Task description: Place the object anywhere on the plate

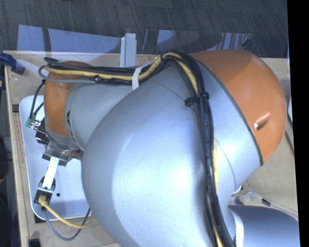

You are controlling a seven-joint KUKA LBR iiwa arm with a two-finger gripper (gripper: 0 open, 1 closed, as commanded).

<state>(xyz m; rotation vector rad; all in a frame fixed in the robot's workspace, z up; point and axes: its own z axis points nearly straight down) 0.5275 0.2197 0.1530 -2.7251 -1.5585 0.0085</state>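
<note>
Arm (161,161) sits closest to the camera; its grey link covers most of both bins. Black-and-yellow cable bundle (206,143) runs along the link, held by ties. Large orange joint cap (246,100) at right. Further down, orange band (55,105) leads to the wrist, which hangs over the left bin (70,194). Pincer (59,151) is seen from above, below the band, with only its body visible; cannot tell how far open it is or whether it holds anything. Object and plate position: cannot tell, the arm hides that area. Visible bin floor is bare white. Wooden surface (275,181) shows at right. Blue clamp (9,62) sits at the far left corner, with dark floor (138,13) beyond.
</note>
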